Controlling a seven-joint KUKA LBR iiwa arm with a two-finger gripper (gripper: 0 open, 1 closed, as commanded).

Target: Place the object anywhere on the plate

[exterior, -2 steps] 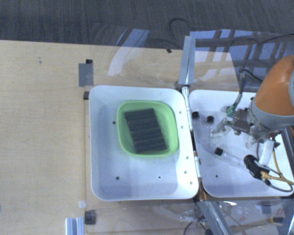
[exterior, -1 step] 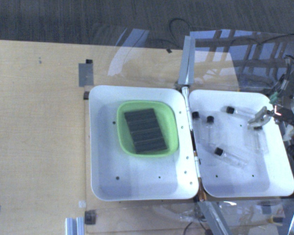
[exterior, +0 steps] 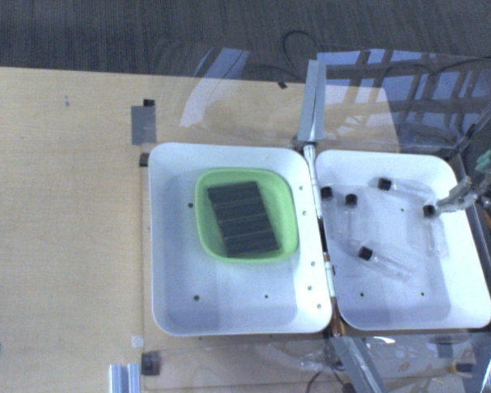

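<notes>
Clear plastic vials with black caps [exterior: 365,253] lying scattered in the right bin [exterior: 466,301], well apart from the green plate [exterior: 288,219]. Probably light, stiff, slippery; gripping across the body beside the cap. Hand [exterior: 457,195] hovering at the rim, grip impossible to tell.

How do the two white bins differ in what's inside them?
The left bin holds a green plate with a dark ridged block on it; the right bin holds several small clear vials with black caps, scattered loose. The left bin's contents sit together in one spot; the right's are spread about. Both bins are shallow, white and square with rounded corners.
</notes>
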